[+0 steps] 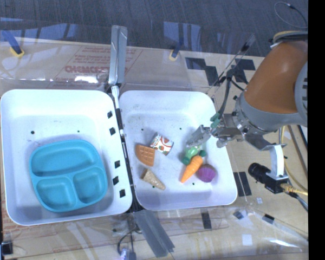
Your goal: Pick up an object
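Observation:
The right bin holds several toy foods. An orange carrot lies at a slant near the bin's right wall, with a purple round piece just right of it and a green piece at its top end. Left of these lie a small printed carton, an orange waffle-like square and a tan wedge. My gripper hangs low over the right side of this bin, right above the green piece and the carrot's top. Nothing shows as lifted.
The left bin holds a blue divided tray. A grey divider strip runs between the bins. The arm's orange band and cables stand over the bench to the right of the right bin.

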### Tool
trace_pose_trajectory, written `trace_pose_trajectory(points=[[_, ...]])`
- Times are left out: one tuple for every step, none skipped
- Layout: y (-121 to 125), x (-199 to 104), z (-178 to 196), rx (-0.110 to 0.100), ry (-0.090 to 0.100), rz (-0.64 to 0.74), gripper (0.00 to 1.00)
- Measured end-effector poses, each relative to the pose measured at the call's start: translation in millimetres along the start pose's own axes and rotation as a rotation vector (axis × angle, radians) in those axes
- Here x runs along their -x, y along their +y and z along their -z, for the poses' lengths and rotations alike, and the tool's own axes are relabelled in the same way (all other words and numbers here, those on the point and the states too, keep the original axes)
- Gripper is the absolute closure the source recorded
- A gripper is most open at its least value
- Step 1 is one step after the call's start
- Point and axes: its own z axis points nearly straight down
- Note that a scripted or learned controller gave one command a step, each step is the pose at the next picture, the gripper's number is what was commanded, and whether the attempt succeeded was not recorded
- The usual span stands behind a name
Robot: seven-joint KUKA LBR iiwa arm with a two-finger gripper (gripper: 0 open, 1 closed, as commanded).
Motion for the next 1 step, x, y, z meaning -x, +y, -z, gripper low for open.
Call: trace_pose_trajectory(points=[[-10.4,35.7,-101.0,-0.001,0.001,0.112,0.0]])
